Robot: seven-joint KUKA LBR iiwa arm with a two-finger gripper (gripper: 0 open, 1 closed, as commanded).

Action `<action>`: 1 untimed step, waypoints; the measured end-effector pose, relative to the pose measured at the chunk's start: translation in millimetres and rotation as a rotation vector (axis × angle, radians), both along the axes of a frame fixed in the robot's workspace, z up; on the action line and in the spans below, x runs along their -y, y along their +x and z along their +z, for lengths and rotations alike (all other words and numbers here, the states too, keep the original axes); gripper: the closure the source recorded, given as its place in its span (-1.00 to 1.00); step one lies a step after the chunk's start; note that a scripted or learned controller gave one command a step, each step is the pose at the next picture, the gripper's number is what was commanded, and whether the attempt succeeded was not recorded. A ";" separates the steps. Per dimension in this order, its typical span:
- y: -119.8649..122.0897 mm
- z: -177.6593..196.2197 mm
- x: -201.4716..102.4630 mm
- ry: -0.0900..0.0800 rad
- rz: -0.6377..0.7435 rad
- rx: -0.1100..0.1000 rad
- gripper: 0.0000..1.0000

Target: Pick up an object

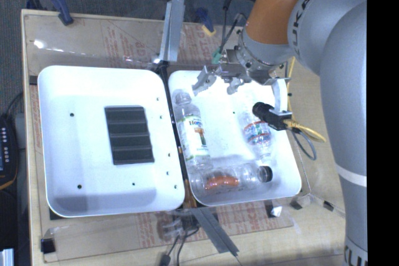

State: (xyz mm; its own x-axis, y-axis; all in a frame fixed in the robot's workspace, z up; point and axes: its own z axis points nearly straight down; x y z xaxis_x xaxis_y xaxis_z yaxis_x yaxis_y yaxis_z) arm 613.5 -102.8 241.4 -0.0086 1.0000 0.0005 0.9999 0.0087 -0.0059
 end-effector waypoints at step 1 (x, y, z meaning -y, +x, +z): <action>-8.7 -150.2 37.2 0.000 0.089 0.002 -1.00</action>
